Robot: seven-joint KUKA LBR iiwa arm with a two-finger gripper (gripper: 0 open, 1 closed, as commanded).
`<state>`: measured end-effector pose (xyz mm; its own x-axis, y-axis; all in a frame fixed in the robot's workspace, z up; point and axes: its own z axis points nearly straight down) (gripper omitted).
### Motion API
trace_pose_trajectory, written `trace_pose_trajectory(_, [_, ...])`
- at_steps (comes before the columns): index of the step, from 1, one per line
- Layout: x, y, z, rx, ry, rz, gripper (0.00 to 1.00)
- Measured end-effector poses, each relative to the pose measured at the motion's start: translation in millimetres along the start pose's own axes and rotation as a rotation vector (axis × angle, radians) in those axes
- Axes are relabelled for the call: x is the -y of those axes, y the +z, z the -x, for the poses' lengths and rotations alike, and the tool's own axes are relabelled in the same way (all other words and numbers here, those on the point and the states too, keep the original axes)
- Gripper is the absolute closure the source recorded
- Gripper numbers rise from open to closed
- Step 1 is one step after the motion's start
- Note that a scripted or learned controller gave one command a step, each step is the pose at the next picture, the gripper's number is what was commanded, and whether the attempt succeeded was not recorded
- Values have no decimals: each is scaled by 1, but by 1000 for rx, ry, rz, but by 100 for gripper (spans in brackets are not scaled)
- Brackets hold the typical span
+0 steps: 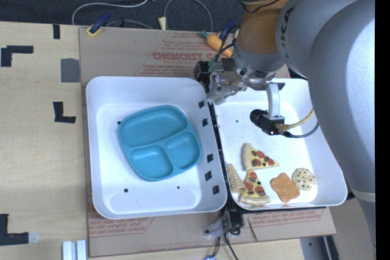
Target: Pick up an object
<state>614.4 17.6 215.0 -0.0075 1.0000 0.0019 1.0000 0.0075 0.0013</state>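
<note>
One camera watches me, fixed above the bench (36, 131) and tilted down on it at a slant. It looks across both white bins: the left bin (97, 131) sits near the middle of its frame, and the right bin (317, 149) lies toward the frame's right. Dark floor runs beyond the bench's far edge along the top. It stands close enough that my arm (329, 58), reaching in from the right, bulks large over the right bin's far corner.
</note>
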Motion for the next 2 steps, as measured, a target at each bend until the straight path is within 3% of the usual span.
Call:
trace_pose_trajectory(1, [29,-63,62,4,11,3,100])
trace_pose_trajectory(2, [29,-59,59,3,7,-2,0])
